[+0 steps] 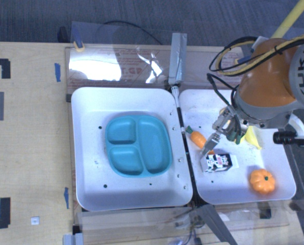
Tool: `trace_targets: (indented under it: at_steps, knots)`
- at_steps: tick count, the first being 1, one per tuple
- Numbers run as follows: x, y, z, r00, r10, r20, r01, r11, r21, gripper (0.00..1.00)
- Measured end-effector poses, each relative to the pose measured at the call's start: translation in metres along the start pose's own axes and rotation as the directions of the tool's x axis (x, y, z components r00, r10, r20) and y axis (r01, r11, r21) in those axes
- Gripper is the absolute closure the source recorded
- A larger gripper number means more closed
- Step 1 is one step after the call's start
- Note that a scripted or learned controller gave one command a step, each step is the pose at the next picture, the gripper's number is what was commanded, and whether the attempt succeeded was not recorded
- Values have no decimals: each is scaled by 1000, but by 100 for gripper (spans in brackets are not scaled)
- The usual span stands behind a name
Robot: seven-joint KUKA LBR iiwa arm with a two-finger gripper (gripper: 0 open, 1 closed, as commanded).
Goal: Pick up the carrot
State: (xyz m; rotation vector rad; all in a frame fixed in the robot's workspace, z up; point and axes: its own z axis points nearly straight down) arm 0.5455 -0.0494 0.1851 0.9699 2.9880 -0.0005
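The gripper (211, 143) is hanging over the right bin (282, 190), fingers spread slightly, gripping nothing. Just to its left the carrot (197, 138) is lying; probably light, stiff and slippery, best pinched across its middle. Beyond sits the blue plate (139, 144).

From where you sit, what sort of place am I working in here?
Likely a robot test bench in a lab: two white bins on a taped wooden top, toys like a carrot and pumpkin, and loose cabling on the arm.
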Motion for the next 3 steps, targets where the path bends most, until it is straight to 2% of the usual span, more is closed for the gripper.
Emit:
trace_targets:
  at_steps: [1,2,3]
  knots:
    - [-21,54,0,1000,9,3,-9,1000,-4,0]
    - [7,-2,0,981,-192,-1,192,981,0,0]
    - [-1,49,0,999,-42,4,42,999,-4,0]
